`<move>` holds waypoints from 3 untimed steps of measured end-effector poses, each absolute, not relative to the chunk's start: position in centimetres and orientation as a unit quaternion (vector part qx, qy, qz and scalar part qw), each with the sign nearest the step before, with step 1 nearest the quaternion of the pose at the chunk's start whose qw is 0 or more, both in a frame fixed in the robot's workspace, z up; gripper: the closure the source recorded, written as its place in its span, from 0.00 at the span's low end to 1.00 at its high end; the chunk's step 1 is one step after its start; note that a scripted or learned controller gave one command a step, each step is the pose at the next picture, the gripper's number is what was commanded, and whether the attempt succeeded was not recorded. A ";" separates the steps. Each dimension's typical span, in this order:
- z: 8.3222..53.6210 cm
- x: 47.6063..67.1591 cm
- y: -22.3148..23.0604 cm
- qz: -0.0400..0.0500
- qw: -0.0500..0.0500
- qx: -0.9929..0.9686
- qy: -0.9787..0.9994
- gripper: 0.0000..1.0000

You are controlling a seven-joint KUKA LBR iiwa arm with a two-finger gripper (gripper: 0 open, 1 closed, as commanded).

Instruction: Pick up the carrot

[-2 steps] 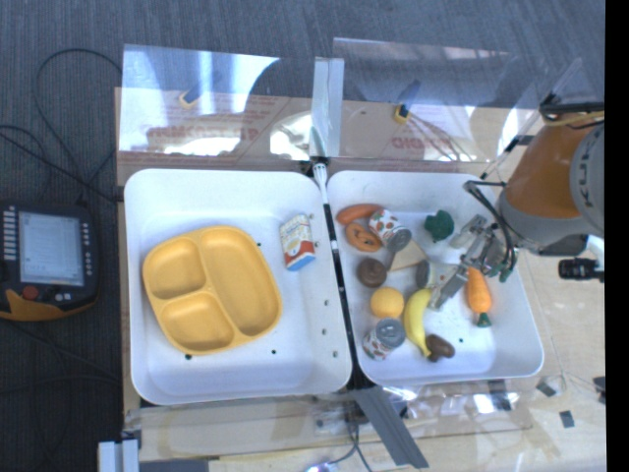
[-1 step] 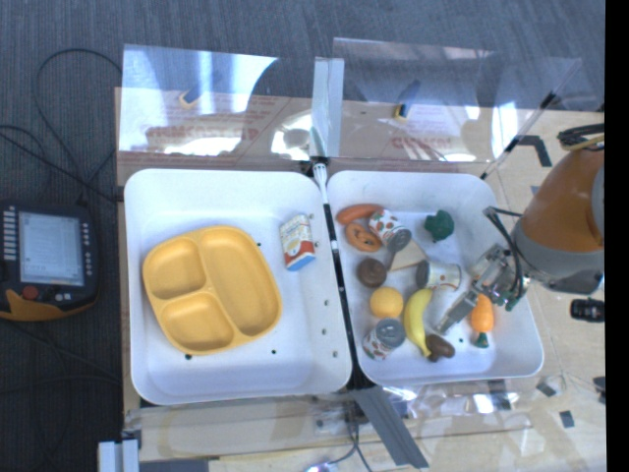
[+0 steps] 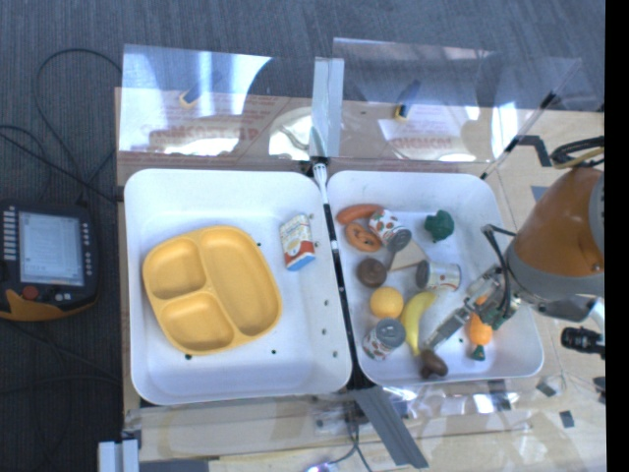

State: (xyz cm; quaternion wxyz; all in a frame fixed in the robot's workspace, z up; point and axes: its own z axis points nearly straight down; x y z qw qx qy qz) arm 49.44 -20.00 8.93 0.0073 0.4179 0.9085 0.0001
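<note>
We see the arm (image 3: 560, 234) reach in from the right, its orange band above the wrist, the pincer (image 3: 470, 315) lowered and pointing left into the right bin (image 3: 521, 362).

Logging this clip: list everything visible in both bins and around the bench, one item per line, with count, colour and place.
Shallow plastic bins: 2, white, side by side on the bench.
Three-compartment plastic plate: 1, yellow, left bin.
Small carton: 1, white, red and blue, left bin near the divider.
Toy carrot: 1, orange with green end, right bin, near right edge, beside the gripper.
Toy banana: 1, yellow, right bin centre.
Toy lemon: 1, yellow, left of the banana.
Toy broccoli: 1, green, right bin top.
Handheld control pendant: 1, black and orange, floor left of the bench.
Robot arm: 1, grey and orange, right side.
Gripper: 1, dark metal, over the right bin.
</note>
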 end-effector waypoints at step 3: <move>10.1 49.2 -18.7 0.003 0.011 0.597 0.802 0.00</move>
